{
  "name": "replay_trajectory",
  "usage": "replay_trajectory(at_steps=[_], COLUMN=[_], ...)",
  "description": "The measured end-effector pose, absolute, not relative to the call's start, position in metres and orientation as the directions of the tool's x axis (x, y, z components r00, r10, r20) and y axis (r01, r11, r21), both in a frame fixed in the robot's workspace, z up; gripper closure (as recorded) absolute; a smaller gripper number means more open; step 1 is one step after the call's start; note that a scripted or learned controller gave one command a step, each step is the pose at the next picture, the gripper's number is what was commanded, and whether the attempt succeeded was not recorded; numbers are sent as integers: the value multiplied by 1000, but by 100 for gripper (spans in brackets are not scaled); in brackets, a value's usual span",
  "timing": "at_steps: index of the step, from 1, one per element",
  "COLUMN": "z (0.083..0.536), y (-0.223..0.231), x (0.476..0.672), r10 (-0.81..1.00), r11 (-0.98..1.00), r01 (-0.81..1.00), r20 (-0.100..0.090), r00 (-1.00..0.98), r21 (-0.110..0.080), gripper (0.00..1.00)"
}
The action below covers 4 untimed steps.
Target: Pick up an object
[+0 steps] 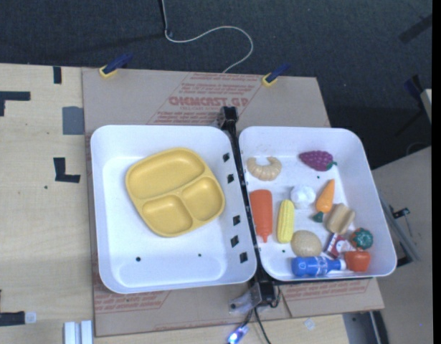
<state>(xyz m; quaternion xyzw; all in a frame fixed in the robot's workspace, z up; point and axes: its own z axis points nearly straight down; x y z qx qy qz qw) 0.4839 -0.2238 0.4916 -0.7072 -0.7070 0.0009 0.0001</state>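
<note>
Gripper open or closed I cannot tell, but reaching in from the right it would meet the right-hand shallow white bin (pixel 373 192), where a long orange plastic toy (pixel 261 214) lies lengthwise beside a yellow plastic corn cob (pixel 285 221).

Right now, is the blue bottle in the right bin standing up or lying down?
Lying down. The blue bottle rests on its side along the right bin's near wall, cap end toward the tomato.
</note>
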Motion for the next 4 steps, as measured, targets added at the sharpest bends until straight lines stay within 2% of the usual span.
replay_trajectory(at_steps=[1,2,4], z=[465,398,392], y=[-224,-223,-224], x=[484,483,484], r10=[1000,1000,1000], r11=[0,0,1], r01=[1000,1000,1000], r20=[-1,2,-1], r00=[0,0,-1], r21=[-2,-7,-1], gripper=[100,100,100])
